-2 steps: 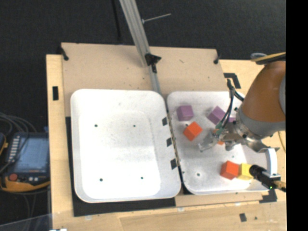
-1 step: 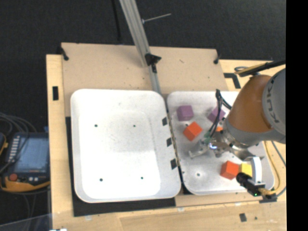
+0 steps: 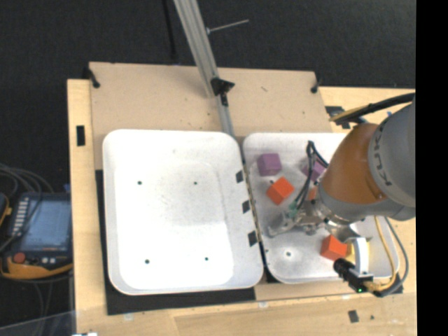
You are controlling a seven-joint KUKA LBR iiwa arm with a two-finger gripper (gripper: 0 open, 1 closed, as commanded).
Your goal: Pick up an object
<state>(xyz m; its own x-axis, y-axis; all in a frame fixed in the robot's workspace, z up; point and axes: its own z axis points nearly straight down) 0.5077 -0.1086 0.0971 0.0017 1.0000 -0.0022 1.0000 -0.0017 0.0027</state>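
White shallow bins, two, side by side on a tan board surface (image 3: 294, 82): left bin (image 3: 119, 187), right bin (image 3: 280, 264). Right bin contents: one purple block (image 3: 269, 164) near the far edge toward the bin's left side; one orange block (image 3: 281, 190) just in front of it, well apart from the near edge; a second purple piece (image 3: 313, 166), partly hidden behind the arm, shape unclear; a second orange block (image 3: 334, 248) near the near edge, toward the right side. Arm (image 3: 364, 173), grey with orange band, reaches over the right bin from the right. End effector (image 3: 290, 222) sits low over the bin floor between the two orange blocks; whether its fingers are apart or together I cannot tell, and no block is seen between them. Off the surface's left edge: a handheld control pendant (image 3: 38, 233) with cables.
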